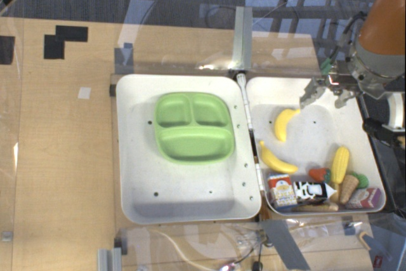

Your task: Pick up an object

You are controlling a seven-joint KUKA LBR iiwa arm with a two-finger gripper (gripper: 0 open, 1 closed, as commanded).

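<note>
Item for you: upper toy banana (pixel 285 123), at 11 o'clock in the right bin (pixel 315 136), likely light, rigid, slick plastic, best pinched across its curved middle; end effector (pixel 325 94) hovers at its 2 o'clock, fingers spread, holding nothing.

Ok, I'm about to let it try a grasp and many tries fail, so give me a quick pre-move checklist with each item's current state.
1. Gripper carries nothing: ok.
2. Fingers spread for a grasp: ok, they look apart.
3. Upper banana stands apart from the other items: ok.
4. Gripper above the upper banana: not ok, it sits up and right of it.
5. Corn cob free of neighbours: not ok, crowded in the lower corner.
6. Gripper height over the right bin: cannot tell.
</note>
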